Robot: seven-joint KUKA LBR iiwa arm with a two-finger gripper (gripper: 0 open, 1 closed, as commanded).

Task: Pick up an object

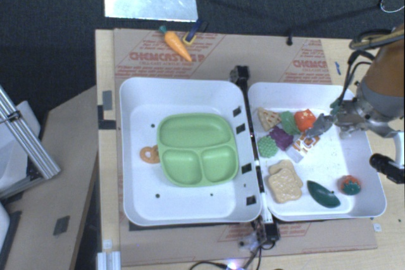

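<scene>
Beside a smooth green divided tray (195, 148), a pretzel (150, 154)

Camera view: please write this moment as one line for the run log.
gripper: low in right bin, beside orange toy | grasp: not confirmed | green tray: left bin | carrot: outside bins

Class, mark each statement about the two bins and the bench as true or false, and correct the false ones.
1. The green divided tray lies in the left bin. True.
2. The toy carrot lies in the right bin. False: it lies on the bench behind the bins.
3. A pretzel lies beside the tray. True.
4. The gripper hangs over the left bin. False: it is over the right bin.
</scene>
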